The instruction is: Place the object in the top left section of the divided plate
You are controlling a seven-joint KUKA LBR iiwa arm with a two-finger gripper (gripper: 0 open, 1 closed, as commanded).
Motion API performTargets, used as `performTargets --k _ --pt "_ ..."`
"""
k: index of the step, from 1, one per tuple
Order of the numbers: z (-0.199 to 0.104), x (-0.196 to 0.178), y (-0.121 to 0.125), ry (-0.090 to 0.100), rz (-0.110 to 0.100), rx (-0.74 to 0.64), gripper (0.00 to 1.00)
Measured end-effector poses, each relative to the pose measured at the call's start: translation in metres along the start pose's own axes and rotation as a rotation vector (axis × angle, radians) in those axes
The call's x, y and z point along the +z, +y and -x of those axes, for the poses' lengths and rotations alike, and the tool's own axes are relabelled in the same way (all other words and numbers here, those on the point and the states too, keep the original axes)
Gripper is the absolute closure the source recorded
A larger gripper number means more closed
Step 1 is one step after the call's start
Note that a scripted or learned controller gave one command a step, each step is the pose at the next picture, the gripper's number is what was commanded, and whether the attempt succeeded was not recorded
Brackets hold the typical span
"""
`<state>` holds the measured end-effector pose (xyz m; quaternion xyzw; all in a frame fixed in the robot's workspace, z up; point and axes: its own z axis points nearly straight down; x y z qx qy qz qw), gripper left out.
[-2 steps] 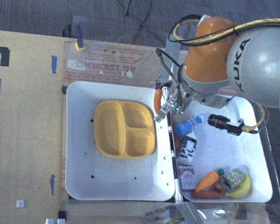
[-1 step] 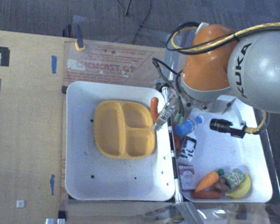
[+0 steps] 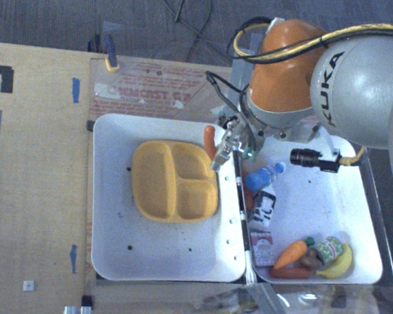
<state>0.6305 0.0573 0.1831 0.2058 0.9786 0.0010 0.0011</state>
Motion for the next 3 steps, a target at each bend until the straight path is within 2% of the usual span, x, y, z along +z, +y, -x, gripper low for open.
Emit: performTargets --k 1,2,3 --pt "0.032 0.0 -0.037 -0.001 0.0 -0.053 1.0" --pt "-0.02 0.0 -0.01 0.003 -0.001 -0.102 1.0" --pt "-0.068 -0.023 0.015 0.004 -0.002 -0.138 1.0"
